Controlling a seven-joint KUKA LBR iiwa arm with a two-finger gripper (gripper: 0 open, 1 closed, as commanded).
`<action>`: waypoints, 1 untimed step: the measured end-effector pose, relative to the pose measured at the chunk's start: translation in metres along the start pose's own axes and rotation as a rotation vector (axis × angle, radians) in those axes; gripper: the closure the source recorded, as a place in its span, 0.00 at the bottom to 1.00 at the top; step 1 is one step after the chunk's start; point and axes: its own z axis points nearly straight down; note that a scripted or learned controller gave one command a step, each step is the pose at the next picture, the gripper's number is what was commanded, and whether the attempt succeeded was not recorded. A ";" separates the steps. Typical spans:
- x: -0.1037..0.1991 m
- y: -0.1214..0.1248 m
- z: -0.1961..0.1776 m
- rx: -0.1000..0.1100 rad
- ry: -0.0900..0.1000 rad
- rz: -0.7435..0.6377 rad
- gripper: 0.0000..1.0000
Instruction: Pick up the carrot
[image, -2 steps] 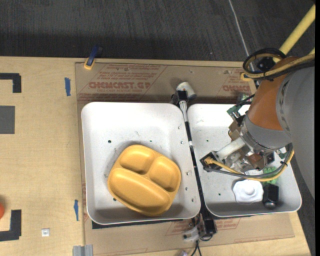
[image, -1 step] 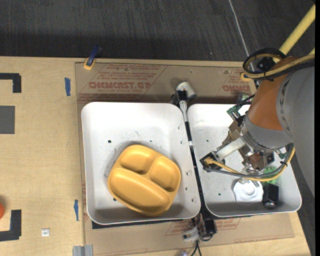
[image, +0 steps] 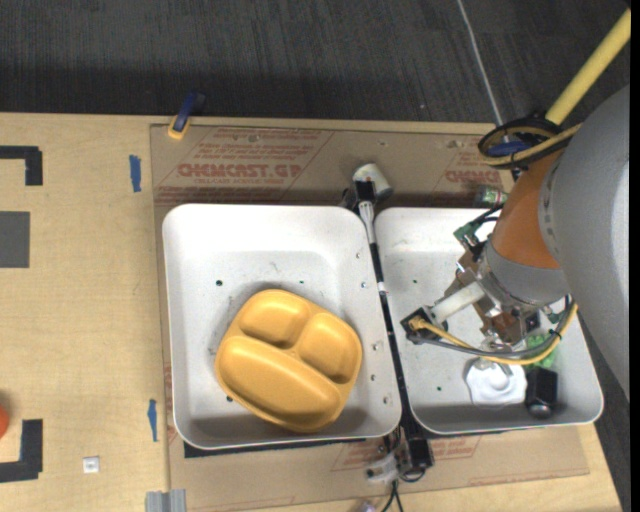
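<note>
Grey arm (image: 600, 200) at frame right; gripper (image: 497, 342) state I cannot tell. Carrot likely light, stiff, slick: pinch mid-body.

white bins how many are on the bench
2, side by side. The left bin holds a yellow lumpy object. The right bin sits under the arm, which may hide some of its contents.

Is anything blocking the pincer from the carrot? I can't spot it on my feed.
Cannot tell where the carrot lies: the arm hides part of the right bin floor. The pincer hangs over that bin, with a white object and a small black object beside it.
</note>
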 end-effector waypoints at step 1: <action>-0.014 -0.023 0.000 0.001 0.000 0.207 0.00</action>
